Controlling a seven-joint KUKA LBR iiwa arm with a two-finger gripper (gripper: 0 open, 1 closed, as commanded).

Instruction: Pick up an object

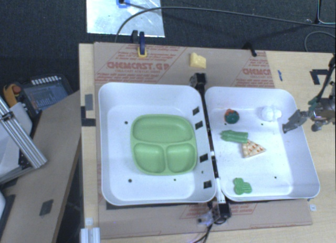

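A wooden bench (63, 131) carries a sheet of brown cardboard (157, 66) printed with red letters, and on that sit two shallow white plastic bins with rounded corners. The left bin (113, 105) holds a pale green plastic tray (164, 144), smooth and matte, moulded into one wide compartment above two smaller ones. The right bin (299, 158) has a smooth, glossy floor with small toy foods scattered on it. Near its middle lies a long green piece like a cucumber or bean (233, 136), and touching its lower right end is a triangular pizza slice (253, 149), tan with red dots. A lumpy green leafy piece (242, 186) sits well apart by the front wall. A round red and green piece like a tomato (231, 115) lies toward the back, with a white ball (268, 113), barely distinct from the plastic, to its right. A yellow wedge like cheese (198, 60) rests on the cardboard behind the bins. The gripper (291, 125), dark metal, hangs over the right bin's right edge, grasping nothing; whether it is spread or closed I cannot tell.
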